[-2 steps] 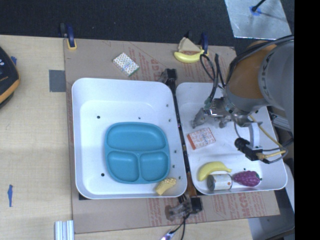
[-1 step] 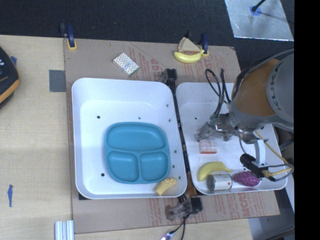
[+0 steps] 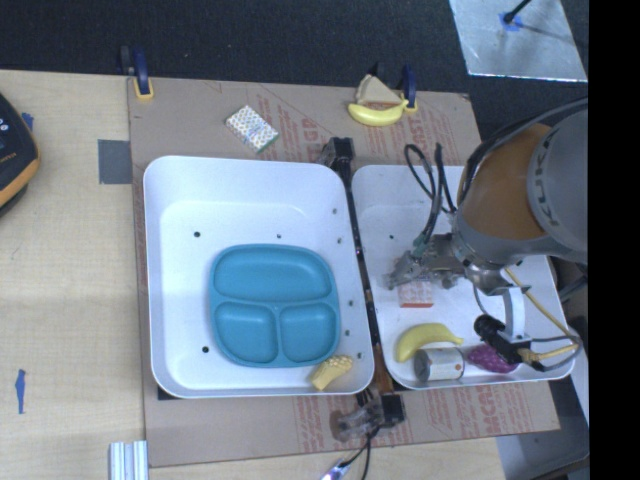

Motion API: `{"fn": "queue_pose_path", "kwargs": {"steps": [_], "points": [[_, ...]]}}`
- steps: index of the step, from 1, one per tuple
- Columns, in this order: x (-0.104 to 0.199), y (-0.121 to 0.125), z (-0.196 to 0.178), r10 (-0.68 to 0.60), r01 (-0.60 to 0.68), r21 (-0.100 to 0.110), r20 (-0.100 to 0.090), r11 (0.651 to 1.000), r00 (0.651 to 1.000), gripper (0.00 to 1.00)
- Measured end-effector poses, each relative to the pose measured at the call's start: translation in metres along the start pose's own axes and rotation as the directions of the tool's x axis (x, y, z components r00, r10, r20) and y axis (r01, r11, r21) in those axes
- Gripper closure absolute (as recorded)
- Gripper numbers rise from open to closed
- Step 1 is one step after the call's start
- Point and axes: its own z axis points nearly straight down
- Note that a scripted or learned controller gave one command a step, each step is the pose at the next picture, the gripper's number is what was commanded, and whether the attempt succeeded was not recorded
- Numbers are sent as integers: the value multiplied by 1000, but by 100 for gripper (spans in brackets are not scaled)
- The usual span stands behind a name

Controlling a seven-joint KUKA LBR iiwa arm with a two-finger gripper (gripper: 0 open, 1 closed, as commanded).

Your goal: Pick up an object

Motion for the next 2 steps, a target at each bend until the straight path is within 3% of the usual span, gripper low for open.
{"fn": "queue_pose_path", "kwargs": {"steps": [1, 2], "points": [[-21, 50, -1, 0, 0, -4, 1, 1000, 1000, 0], [-22, 50, -11, -3, 3, -2, 1, 1000, 1000, 100]]}}
